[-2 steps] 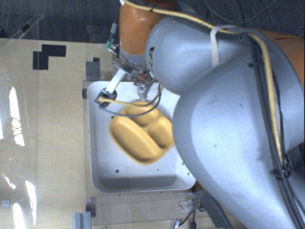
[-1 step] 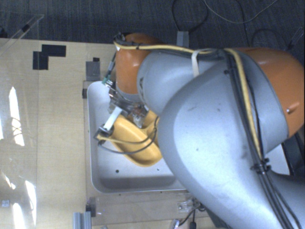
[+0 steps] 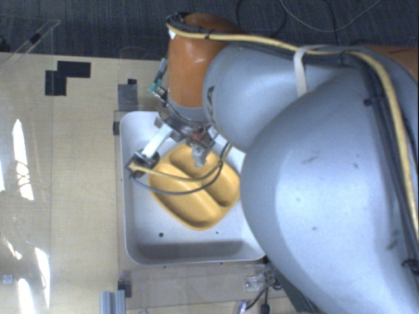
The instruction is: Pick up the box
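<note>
A yellow, rounded, box-like thing (image 3: 196, 191) with a groove down its middle lies in the white bin (image 3: 141, 234), toward the bin's centre. My gripper (image 3: 198, 150) hangs straight over the thing's far end, very close to or touching its top. The wrist and orange band (image 3: 186, 64) rise behind it. The arm's grey bulk hides the bin's right side.
The large grey arm (image 3: 327, 175) covers the right half of the view. Bare bin floor (image 3: 183, 244) shows in front of the yellow thing. Pale bench (image 3: 59, 175) with black marks (image 3: 65, 74) lies to the left.
</note>
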You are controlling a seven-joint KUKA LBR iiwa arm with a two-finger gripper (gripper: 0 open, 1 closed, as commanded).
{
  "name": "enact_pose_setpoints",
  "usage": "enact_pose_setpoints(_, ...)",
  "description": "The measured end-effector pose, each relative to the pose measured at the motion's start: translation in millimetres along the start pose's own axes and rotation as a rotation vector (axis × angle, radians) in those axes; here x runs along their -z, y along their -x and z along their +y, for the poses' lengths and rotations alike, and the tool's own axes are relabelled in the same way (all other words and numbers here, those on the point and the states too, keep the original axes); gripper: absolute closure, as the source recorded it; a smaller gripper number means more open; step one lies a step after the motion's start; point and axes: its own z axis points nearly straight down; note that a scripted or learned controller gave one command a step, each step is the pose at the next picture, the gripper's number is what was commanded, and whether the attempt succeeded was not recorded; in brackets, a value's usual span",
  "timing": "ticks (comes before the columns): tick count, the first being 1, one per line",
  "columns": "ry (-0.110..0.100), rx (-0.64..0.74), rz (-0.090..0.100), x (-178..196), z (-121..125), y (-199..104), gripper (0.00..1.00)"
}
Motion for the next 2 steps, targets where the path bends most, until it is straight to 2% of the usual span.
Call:
enact_pose_setpoints(1,0.008,0.044,0.019,-86.0,-2.9,-1.0,0.0)
enact_pose_setpoints(2,0.011,0.03,0.024,-91.3,4.2,-8.5,0.0)
